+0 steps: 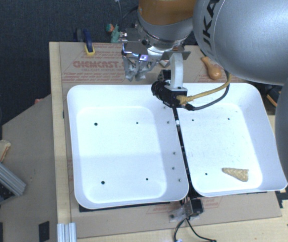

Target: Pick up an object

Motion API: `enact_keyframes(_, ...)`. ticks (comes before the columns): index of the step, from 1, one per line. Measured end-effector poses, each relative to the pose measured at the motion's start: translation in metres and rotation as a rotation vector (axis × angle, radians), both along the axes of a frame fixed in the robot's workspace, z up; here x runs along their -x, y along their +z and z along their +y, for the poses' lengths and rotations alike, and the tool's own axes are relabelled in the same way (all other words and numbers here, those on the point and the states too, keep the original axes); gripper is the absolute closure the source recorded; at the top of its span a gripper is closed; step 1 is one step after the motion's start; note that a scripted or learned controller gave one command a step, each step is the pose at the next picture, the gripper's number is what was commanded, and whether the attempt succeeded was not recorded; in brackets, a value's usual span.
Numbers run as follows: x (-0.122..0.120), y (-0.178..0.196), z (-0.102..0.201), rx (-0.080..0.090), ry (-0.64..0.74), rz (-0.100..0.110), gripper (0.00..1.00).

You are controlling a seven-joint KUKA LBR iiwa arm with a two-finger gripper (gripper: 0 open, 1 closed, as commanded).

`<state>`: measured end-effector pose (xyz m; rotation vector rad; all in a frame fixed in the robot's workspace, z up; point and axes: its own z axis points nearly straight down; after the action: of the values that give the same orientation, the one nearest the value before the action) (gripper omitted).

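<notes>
A small tan wedge-shaped object (235, 173) lies flat near the front right corner of the right bin (219, 135). My gripper (136, 69) hangs below the orange-banded wrist at the back of the bench, just beyond the far rim of the left bin (116, 145). It is far from the tan wedge, and I see nothing held in it. The grey arm covers the upper right of the view.
A black fitting with a tan cable (170, 92) hangs over the seam between the bins at the back. A brown rounded object (212, 68) lies on the board behind the right bin. A blue-and-yellow clamp (88, 42) stands at the board's back left.
</notes>
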<state>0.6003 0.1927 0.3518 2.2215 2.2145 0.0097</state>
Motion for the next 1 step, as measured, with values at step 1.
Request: enact_keyframes(1,0.0215,-0.0728,0.0205,0.003,0.005,0.018,1.00)
